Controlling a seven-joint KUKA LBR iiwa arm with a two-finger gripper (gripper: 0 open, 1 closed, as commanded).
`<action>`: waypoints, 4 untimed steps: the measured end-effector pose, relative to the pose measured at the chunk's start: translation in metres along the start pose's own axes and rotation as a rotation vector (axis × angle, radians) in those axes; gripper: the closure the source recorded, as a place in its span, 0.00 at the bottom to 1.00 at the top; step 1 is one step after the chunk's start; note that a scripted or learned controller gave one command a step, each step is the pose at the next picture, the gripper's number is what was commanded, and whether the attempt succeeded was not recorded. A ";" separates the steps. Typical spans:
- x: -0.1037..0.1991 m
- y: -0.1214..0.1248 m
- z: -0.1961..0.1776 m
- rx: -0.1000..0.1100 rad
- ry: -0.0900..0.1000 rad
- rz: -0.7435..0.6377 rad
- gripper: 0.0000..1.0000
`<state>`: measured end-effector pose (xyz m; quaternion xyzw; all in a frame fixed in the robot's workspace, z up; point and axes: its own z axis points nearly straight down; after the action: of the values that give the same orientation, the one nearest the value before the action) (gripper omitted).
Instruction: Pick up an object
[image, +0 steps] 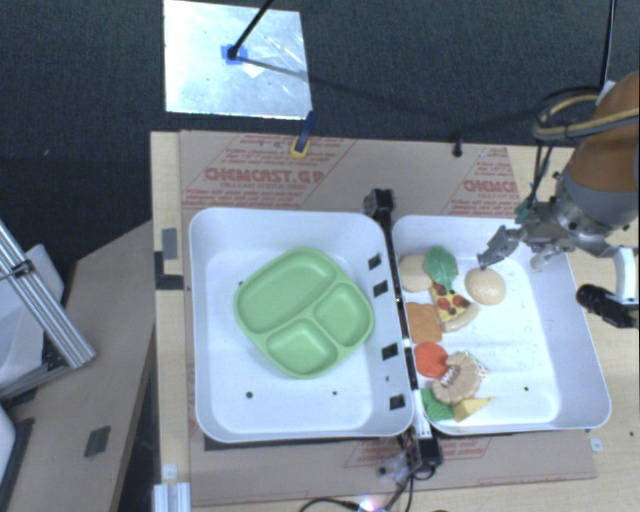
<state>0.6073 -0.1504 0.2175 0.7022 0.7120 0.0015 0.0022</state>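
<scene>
Cardboard covers your table (260, 170) beneath both bins. Nearest you, toy food crowds the right bin's (560, 380) left wall. Further back, your gripper (500, 247) hangs just above the beige bun (486, 287), probably lining up; fingers look spread, pinching nothing.

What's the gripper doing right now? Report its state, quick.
Gripper: above the right bin, just over the beige bun; nothing seen between its fingers; open or shut cannot be told.
</scene>
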 end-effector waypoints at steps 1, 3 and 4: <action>-0.001 -0.001 0.005 0.005 0.001 0.010 0.00; -0.005 -0.001 0.104 0.001 0.000 0.012 0.00; -0.006 0.001 0.127 0.001 -0.001 0.012 0.00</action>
<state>0.6087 -0.1563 0.0907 0.7065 0.7077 0.0007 0.0023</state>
